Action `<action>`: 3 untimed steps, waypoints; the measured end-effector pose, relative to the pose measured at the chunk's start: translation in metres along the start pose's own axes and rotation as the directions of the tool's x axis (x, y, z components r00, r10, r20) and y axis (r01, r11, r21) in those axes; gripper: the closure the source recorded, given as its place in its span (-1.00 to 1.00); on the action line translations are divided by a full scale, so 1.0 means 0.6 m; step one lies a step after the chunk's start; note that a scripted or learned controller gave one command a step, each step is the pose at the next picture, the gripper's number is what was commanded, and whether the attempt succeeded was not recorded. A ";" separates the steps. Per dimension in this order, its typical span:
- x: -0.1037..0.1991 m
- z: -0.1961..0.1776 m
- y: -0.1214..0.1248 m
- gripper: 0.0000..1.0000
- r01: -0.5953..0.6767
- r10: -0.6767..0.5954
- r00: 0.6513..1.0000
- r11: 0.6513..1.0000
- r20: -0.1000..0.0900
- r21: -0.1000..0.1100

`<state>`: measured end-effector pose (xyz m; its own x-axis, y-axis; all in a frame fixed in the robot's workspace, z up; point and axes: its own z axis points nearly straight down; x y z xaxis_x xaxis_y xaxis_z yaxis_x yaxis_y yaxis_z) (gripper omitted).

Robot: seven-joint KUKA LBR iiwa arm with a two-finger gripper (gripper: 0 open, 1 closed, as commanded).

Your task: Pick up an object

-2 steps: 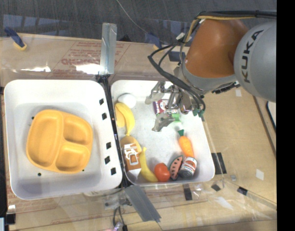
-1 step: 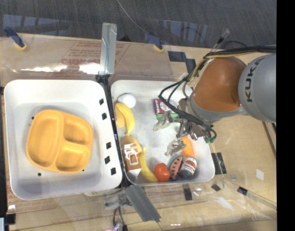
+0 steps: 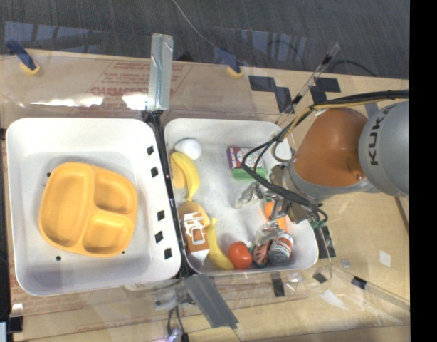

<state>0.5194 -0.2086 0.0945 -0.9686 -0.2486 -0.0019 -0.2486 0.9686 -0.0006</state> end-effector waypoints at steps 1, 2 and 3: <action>-0.006 -0.019 0.002 1.00 0.008 -0.008 1.000 1.000 0.005 0.002; -0.046 -0.258 0.048 1.00 -0.014 0.014 1.000 1.000 0.010 0.007; -0.141 -0.085 -0.034 1.00 0.002 -0.002 1.000 1.000 -0.008 -0.006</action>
<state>0.6061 -0.2073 0.1456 -0.9680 -0.2508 0.0065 -0.2508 0.9680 0.0055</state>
